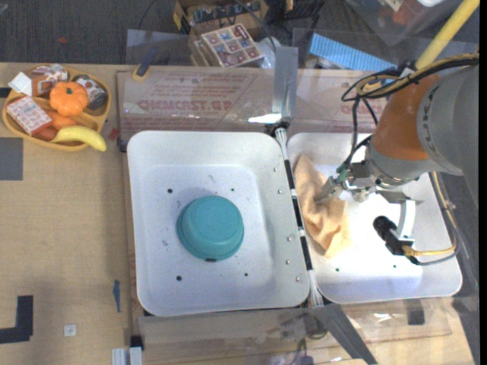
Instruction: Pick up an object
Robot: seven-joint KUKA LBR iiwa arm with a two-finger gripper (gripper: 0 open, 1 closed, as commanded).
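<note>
Pale wooden bench [61, 242] carries two shallow white bins side by side; cluttered floor lies beyond its far edge.

Left bin [152, 158]: holds one teal bowl [211, 227], turned upside down, slightly below the bin's centre; it stands apart from every wall.

Right bin [430, 284]: holds one crumpled tan cloth [323, 223]; the cloth lies along the bin's left side, close against the wall shared with the left bin, running from the far left corner down to about mid-bin.

Arm [426, 120]: grey with an orange band, reaching in from the right over the right bin; the gripper [332, 190] is down at the cloth's upper right edge and appears to touch the fabric; whether it is open or closed cannot be told from this view, and no part of the cloth is seen lifted.

Yellow tray [11, 116]: sits on the bench's far left corner, well apart from both bins; it holds an orange pumpkin [68, 99], a banana [80, 135] along its near rim, and several small printed packets.

Clear sheet with red lettering [190, 101]: lies flat just behind the left bin.
</note>
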